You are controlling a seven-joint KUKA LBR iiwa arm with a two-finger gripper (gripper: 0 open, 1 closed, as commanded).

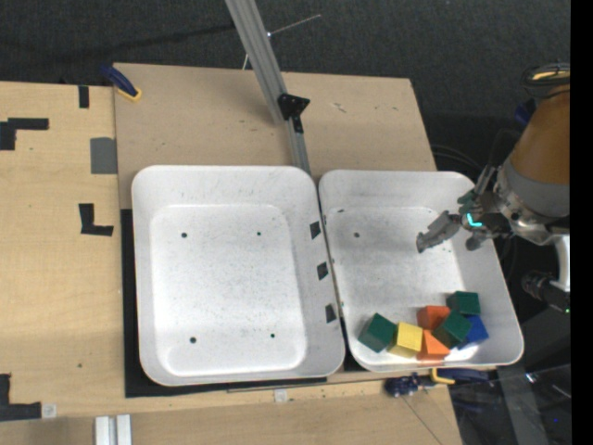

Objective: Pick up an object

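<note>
Several small blocks lie bunched in the near right corner of the right bin (pixel 371 197): a dark green block (pixel 376 331), a yellow block (pixel 406 338), an orange block (pixel 432 319), a second green block (pixel 462 303) and a blue block (pixel 475 330). My gripper (pixel 454 230) hangs over the right part of that bin, up from the blocks and apart from them. Its fingers (pixel 433 236) are spread, with nothing between them.
The left bin (pixel 222 276) sits beside the right one. A slanted metal pole (pixel 264 54) with a black clamp crosses the bench behind the bins. Black tape marks dot the wooden bench at the left. A blue-and-yellow clip (pixel 122 82) lies at the back left.
</note>
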